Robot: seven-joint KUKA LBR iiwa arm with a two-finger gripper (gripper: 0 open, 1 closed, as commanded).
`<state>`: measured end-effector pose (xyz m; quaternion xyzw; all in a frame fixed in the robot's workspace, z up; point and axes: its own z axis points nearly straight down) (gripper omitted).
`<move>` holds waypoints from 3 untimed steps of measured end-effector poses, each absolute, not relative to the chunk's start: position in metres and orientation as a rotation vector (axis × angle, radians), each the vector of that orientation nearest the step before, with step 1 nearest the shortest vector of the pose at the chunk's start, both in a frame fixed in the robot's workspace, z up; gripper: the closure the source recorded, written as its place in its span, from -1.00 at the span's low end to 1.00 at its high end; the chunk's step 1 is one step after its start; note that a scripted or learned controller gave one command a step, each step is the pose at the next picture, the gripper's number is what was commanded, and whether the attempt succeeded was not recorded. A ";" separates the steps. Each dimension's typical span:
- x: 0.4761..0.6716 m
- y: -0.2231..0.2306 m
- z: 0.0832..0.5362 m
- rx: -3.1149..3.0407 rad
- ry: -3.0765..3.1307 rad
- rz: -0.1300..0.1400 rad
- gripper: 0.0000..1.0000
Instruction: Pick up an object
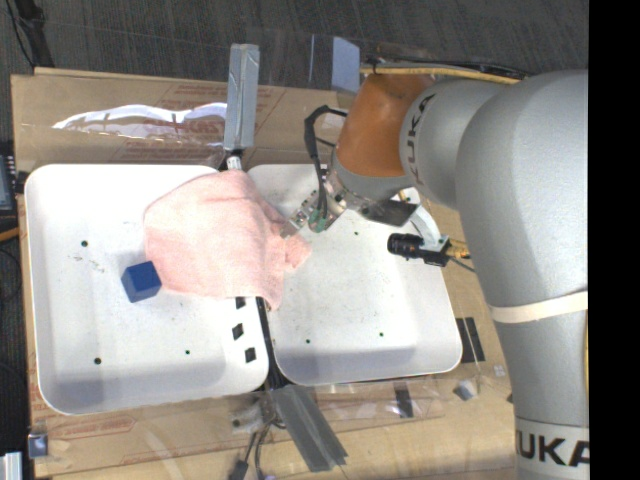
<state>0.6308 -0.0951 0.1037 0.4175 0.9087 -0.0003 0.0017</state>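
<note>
A crumpled pink cloth (215,238) lies draped over the ridge between the two shallow white plastic bins, most of it in the left bin (60,368), its right edge spilling into the right bin (400,353). A small blue cube (141,280) sits in the left bin, just beside the cloth's near-left edge. The grey arm's claw (315,215) is down at the cloth's right edge; whether it is wide, narrow or gripping fabric I cannot tell. Likely risks: a pinch on so thin a fold could slip free on lifting, or the dragged cloth could nudge the cube.
</note>
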 end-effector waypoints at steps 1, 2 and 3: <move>0.641 -0.052 0.194 1.259 2.876 0.001 1.00; 0.641 -0.053 0.193 1.260 2.877 0.000 -1.00; 0.637 -0.106 0.106 1.354 2.838 -0.003 -1.00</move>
